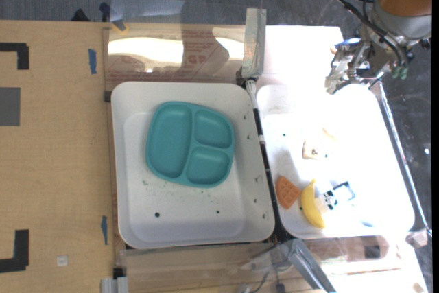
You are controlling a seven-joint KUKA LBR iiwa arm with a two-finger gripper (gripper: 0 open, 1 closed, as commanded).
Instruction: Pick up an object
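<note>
At the right bin's (394, 147) near edge lie a banana (312, 206), an orange wedge (287, 191) and a small blue-black item (337, 195); a pale piece (313, 149) sits mid-bin, with bare floor around it. The left bin (127, 147) holds a teal plate (191, 144). Above the right bin's far corner hangs the gripper (351, 74); its state cannot be told. Cardboard worktop (51, 147) lies left.

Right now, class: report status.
Gripper above right bin's far edge, holding nothing. Banana, waffle lie at near side. Path clear.
</note>
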